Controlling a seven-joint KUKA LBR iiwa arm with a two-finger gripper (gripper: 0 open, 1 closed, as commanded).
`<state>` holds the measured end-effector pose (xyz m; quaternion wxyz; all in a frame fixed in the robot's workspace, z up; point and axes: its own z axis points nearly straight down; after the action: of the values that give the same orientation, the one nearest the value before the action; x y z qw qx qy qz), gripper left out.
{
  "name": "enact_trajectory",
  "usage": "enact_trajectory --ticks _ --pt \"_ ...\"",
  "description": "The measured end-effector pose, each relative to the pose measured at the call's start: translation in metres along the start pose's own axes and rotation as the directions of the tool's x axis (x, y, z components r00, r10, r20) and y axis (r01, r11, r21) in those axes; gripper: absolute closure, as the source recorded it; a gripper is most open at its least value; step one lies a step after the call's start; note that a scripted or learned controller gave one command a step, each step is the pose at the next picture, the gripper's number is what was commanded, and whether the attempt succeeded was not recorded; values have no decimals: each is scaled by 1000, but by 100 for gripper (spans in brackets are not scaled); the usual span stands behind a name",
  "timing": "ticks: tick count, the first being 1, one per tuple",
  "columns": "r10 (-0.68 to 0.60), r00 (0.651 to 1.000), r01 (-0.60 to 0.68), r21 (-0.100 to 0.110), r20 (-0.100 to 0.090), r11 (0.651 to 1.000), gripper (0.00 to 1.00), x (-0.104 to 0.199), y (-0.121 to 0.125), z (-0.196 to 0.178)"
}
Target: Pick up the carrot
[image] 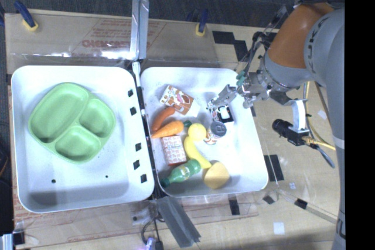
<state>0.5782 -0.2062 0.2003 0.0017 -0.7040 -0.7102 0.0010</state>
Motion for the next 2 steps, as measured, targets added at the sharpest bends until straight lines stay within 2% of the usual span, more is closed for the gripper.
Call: enact_trajectory --ticks 1,2 --pt "-229 973 229 -1 1 973 0 94 16 109" --pt "-395 919 395 -4 3 919 0 80 19 108"
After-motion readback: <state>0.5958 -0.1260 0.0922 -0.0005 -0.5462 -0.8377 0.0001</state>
